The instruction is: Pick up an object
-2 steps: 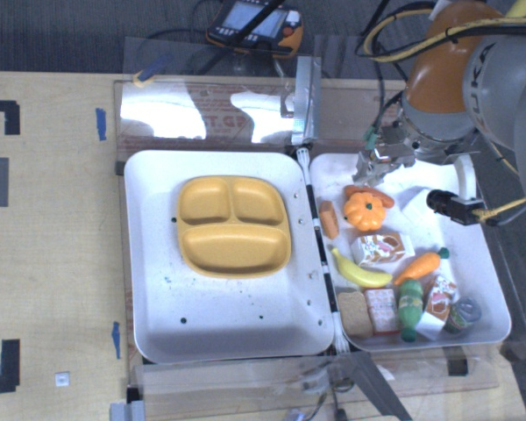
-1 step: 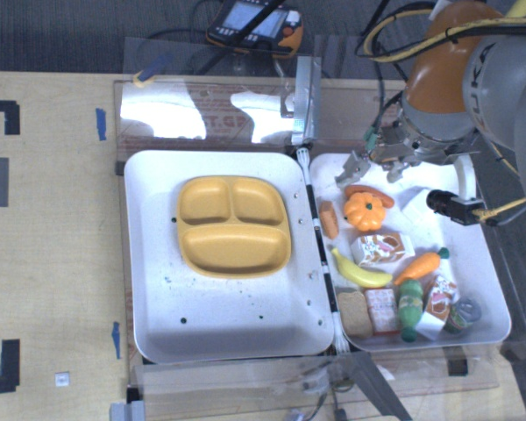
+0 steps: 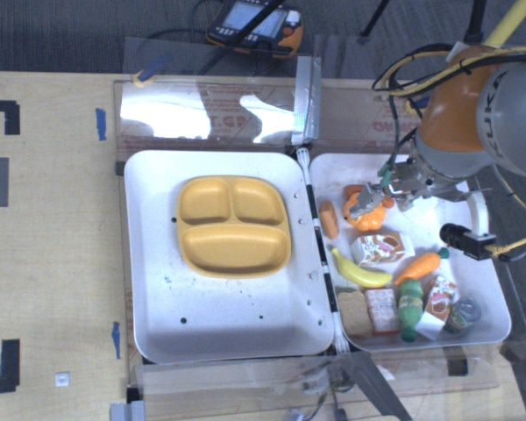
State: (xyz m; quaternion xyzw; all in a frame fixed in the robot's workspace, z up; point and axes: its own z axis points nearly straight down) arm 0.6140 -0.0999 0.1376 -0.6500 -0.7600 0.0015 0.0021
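Orange toy (image 3: 371, 214): a small orange plastic-looking piece is lying in the upper left part of the right bin (image 3: 495, 274), directly under the arm's working end.
Gripper (image 3: 368, 202): it is hanging low over that orange toy, touching or very nearly touching it; whether the pincer is spread, pressed together or pinching the toy, I cannot tell, since the wrist is covering it.
Arm (image 3: 460, 112): it is reaching in from the right, its orange band sitting above the wrist.
Neighbours: a sausage-shaped piece (image 3: 330, 220) is lying just left of the toy, a white packet (image 3: 381, 249) just below it, then a banana (image 3: 359, 270), a carrot (image 3: 418, 267), a green bottle (image 3: 409, 305) and a brown slice (image 3: 354, 312) crowding the lower half of the bin.
Left bin (image 3: 149, 261): it is bearing a yellow divided plate (image 3: 235, 224), well apart from the action.
Handling, as a judgement: the toy is looking light, stiff and smooth, so it is likely slipping or popping out under an off-centre squeeze rather than breaking.
Where to hold, as a judgement: across its narrower middle, fingers coming straight down on the two free sides, away from the packet.
Risk: nudging the sausage-shaped piece or lifting nothing.
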